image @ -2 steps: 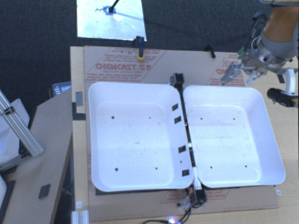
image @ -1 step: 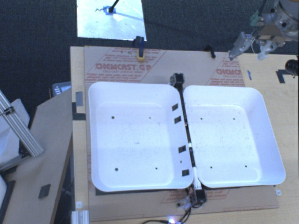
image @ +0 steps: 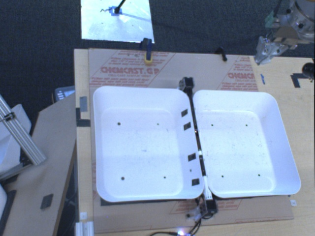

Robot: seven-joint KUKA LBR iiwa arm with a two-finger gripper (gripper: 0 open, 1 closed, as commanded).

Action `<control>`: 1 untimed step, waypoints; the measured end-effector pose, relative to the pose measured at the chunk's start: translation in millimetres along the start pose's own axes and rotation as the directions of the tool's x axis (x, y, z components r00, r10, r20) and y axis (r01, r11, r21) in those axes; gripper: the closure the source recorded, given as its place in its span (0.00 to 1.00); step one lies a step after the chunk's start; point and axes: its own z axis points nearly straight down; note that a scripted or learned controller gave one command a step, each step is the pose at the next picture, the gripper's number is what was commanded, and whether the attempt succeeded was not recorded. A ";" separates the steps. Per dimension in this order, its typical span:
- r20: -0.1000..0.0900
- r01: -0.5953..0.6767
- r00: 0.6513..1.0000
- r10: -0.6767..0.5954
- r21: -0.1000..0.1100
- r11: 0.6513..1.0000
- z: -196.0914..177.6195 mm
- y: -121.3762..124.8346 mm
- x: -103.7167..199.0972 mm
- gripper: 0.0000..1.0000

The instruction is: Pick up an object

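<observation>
Two shallow white bins sit side by side on the bench, the left bin (image: 98,96) and the right bin (image: 277,102). Both show bare white floors with small dark screw dots. My gripper (image: 273,44) hangs high at the far right corner, above the bench's back edge and behind the right bin, outside both bins. A small greenish part (image: 269,19) shows on the wrist above it; I cannot make out whether anything is held.
Black clips (image: 189,127) line the seam between the bins. A small yellow and blue clamp (image: 147,58) stands at the board's back edge, with a shiny metal sheet (image: 115,14) on the floor behind it. An aluminium bar (image: 19,136) leans at the left.
</observation>
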 end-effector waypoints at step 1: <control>0.000 -0.002 1.000 0.002 -0.010 1.000 -125.1 11.7 18.4 1.00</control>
